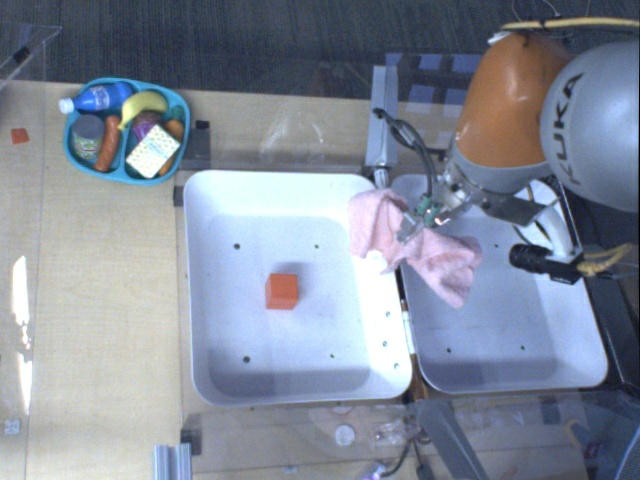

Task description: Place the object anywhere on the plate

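The pink cloth (pixel 415 248) hangs bunched and crumpled over the seam where the two white bins meet, one lobe spreading onto the right rim of the left bin (pixel 290 368) and a longer lobe drooping down into the right bin (pixel 520 358). My jaws (pixel 425 211) sit right at the top of the cloth's middle fold, and the fabric gathers up to them there, so I am pinching the cloth between them. My grey arm (pixel 600 118) with its orange band (pixel 505 93) comes in from the right, above the right bin, with black cables looping around the wrist.

In the left bin, well apart from the cloth, a small orange block (pixel 283 291) lies flat on the white floor near the middle.

Farther out, on the desk (pixel 90 318) beyond the upper left corner of the left bin, a blue plate (pixel 75 153) with compartments holds toy food: a blue bottle, a yellow banana, something purple, an orange piece and a speckled white packet. The plate is well apart from the cloth and from my jaws. A tiny red square (pixel 19 136) sits on the desk near the left edge.
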Available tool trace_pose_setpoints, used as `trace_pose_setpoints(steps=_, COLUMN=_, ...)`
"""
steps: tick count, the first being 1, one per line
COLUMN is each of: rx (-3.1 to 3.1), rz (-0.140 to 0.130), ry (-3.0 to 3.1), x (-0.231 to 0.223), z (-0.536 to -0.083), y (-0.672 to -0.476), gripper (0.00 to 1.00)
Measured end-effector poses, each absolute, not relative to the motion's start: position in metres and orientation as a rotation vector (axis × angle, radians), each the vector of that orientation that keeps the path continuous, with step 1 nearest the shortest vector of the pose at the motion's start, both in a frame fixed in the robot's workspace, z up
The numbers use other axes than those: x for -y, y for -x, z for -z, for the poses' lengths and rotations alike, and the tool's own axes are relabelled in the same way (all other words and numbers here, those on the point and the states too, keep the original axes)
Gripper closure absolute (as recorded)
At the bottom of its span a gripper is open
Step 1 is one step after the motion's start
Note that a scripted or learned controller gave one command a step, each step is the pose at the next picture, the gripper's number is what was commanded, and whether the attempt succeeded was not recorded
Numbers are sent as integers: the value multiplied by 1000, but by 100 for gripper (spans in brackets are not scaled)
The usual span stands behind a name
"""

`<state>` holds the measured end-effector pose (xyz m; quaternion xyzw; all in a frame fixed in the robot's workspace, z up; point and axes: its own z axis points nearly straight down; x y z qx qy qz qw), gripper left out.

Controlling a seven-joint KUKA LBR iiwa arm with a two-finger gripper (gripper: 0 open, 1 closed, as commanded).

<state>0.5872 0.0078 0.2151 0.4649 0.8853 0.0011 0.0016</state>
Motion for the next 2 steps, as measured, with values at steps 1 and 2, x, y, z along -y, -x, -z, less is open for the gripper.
trace_pose_setpoints(steps=1, rx=-3012, rz=-6, ry=-873, x=-59, z=-226, y=-569, gripper=100)
trace_pose_setpoints(steps=2, rx=-3126, rz=-5, ry=-256, x=-102, z=-225, y=-543, gripper=100)
